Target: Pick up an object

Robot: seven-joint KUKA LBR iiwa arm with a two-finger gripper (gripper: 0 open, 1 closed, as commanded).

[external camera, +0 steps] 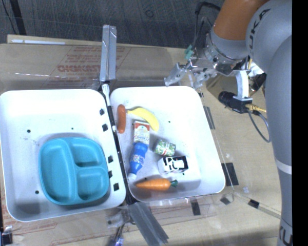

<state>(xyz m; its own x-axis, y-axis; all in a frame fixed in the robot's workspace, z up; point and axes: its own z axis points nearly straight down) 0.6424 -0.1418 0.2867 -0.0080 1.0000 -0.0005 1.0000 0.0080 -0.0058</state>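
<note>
The pincer (187, 75) hovers over the far rim of the right bin (208, 137), its fingers spread open with nothing between them. In that bin lie a sausage (121, 118), banana (148, 118), bottle (138, 157), can (165, 147) and carrot (154, 184). A blue tray (72, 170) sits in the left bin (20, 106).

tray (72, 170) in left bin (20, 106); carrot (153, 185) in right bin (195, 111)
</note>
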